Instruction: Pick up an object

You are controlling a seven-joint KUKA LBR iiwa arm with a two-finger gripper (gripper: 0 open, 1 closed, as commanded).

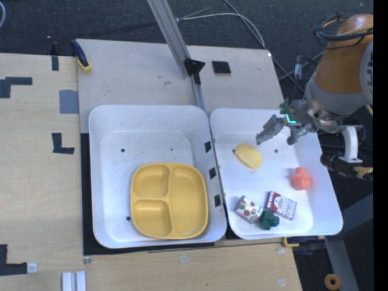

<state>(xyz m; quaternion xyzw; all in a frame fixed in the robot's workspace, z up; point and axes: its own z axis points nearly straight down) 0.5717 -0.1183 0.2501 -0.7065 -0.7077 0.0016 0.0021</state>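
Here the worktop (36, 180) is pale wood-grain board with dark tape marks, and a lighter grey panel (151, 71) lies behind the two white bins. Dark carpet-like floor with loose cables (230, 11) runs along the top of the view, and a slanted metal strut (167, 23) comes down to the gap between the bins.

The left bin (109, 132) holds a yellow divided tray (169, 200) toward its near side. The right bin (315, 217) holds a pale yellow lemon-like object (248, 156) near its middle, an orange-pink lump (301, 179) to the right, and, near the front wall, a small red-and-white carton (281, 205), a second printed packet (247, 208) and a dark green piece (269, 220) touching it.

The jaws (281, 132) hang over the far part of the right bin, spread apart with nothing between them, just beyond the lemon-like object and apart from it.

The arm's upper body is cut off at the right edge, the packets' print is too small to read, and what the green piece is cannot be made out.
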